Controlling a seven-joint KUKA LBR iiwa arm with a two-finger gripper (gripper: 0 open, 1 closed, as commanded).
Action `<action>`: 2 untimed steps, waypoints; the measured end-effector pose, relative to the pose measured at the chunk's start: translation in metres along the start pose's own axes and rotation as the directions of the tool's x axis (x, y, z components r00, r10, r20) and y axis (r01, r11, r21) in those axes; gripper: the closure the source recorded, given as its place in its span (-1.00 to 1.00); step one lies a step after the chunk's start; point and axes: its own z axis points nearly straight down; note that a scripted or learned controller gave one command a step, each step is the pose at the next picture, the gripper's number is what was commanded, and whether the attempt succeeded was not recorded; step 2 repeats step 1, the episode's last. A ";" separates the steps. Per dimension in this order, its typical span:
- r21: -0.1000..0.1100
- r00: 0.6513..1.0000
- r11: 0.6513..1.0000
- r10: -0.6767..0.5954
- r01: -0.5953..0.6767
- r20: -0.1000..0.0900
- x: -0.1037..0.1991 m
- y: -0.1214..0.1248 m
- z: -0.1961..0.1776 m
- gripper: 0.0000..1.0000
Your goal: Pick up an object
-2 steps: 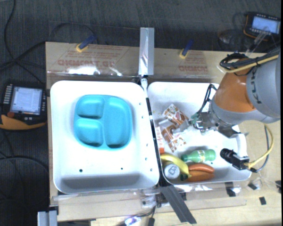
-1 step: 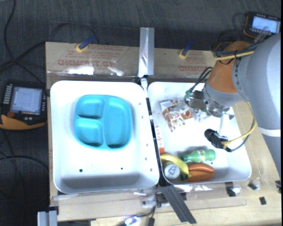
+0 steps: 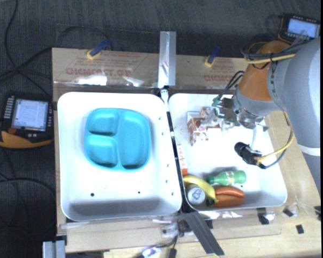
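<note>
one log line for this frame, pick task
arm: over right bin | gripper: above snack packet | grasp: unconfirmed | bottle, banana, hot dog: front of bin | blue tray: left bin

- Setting: robotics laboratory, test cell.
- Counter [image 3: 124, 63]: plywood board, clamped at 12 o'clock, bearing two white bins [image 3: 70, 144] side by side.
- Floor [image 3: 21, 36]: dark carpet, loose cables trailing.
- Teach pendant [image 3: 26, 117]: lit screen, at 9 o'clock.
- Second pendant [image 3: 300, 28]: at 1 o'clock.
- Industrial arm [image 3: 290, 85]: grey, orange-banded, at 3 o'clock.

Red lettering on the cardboard sheet [image 3: 91, 69] is too blurred to read.
</note>
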 end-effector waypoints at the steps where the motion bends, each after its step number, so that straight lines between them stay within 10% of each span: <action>1: 0.062 0.951 0.949 -0.309 0.309 -0.001 0.004 -0.020 -0.062 1.00; 2: 0.062 0.951 0.949 -0.309 0.309 -0.001 0.004 -0.020 -0.062 1.00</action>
